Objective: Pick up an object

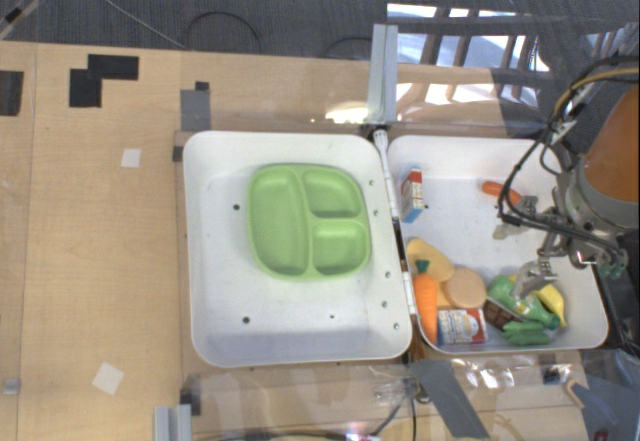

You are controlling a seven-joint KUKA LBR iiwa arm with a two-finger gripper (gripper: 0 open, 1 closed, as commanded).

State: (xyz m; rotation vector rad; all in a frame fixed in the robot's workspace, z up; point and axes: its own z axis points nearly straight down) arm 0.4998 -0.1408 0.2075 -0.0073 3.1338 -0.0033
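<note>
Pale wooden bench (pixel 100 259) under a dark grey carpet strip along the top edge, with black square marks near the bench's far left corner. Two shallow white bins side by side: left bin (pixel 215 329) carrying a green divided plate (pixel 306 221) near its middle, three compartments facing up.

Right bin (pixel 455 164) crowded along its near edge. Small carton (pixel 412 193) with red and blue print against the left wall, lettering too small to read. Labelled tin or packet (pixel 461 326) at the near edge, red-and-blue print, wording illegible. Orange carrot (pixel 426 303) just beside it, yellow wedge (pixel 428 256) above, tan round piece (pixel 465 288) touching both. Small orange item (pixel 492 189) alone toward the far side.

Gripper (pixel 538 274) low over the near right corner of the right bin, right above a cluster of green pieces (pixel 525 331) and a yellow piece (pixel 552 303). Cannot tell how wide the jaws stand, nor whether anything sits between them; possibly touching the green pieces, contact unclear.
</note>
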